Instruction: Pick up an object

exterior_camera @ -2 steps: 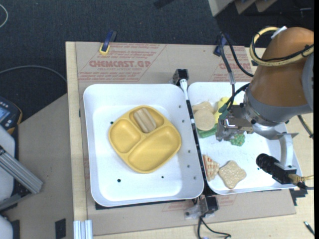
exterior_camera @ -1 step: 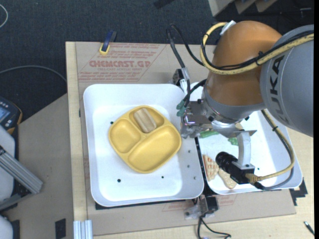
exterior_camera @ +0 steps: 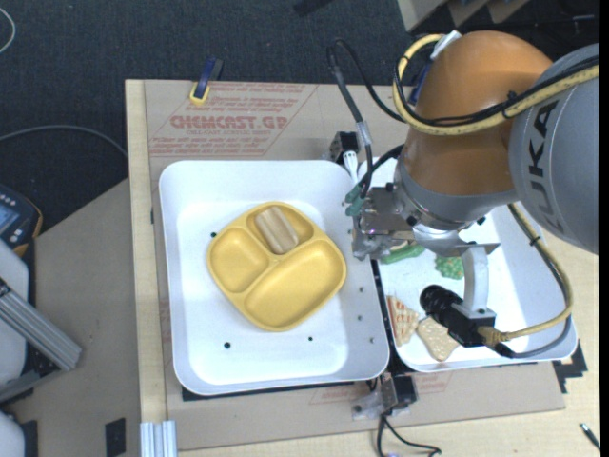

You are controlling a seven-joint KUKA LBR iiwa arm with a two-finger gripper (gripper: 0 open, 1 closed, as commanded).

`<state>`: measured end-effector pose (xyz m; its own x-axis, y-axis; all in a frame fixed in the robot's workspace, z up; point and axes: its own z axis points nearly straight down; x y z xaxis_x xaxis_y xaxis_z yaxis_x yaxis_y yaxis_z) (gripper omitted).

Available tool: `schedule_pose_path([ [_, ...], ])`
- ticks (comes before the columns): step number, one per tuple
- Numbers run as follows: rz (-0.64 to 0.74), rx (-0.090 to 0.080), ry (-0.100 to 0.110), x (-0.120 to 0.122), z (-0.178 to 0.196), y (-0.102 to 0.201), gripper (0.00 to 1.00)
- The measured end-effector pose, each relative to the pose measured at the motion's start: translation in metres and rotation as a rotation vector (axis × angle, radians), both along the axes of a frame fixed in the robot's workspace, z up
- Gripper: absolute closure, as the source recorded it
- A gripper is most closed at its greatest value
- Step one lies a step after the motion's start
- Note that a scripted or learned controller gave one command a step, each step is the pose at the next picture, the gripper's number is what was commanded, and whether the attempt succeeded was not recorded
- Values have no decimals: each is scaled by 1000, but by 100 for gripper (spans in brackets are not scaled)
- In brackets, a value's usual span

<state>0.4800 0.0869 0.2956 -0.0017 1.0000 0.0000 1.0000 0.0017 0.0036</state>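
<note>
Gripper [exterior_camera: 373, 239] low over right bin [exterior_camera: 533, 284], at its 9 o'clock edge; jaw state cannot tell. Green item [exterior_camera: 407, 252] just beside it. Step: descent to grasp. Next: close, lift straight.

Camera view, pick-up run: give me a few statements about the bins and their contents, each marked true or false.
1. A yellow divided plate lies in the left bin. True.
2. All of the plate's compartments hold food. False: a tan piece sits in just one, at the far side.
3. The arm hangs above the right bin. True.
4. The green item lies on the yellow plate. False: it lies in the right bin.
5. Cracker-like pieces lie near the right bin's front edge. True.
</note>
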Motion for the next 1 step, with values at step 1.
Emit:
schedule_pose_path([
  [1, 2, 3, -6, 0, 89, 27, 100],
])
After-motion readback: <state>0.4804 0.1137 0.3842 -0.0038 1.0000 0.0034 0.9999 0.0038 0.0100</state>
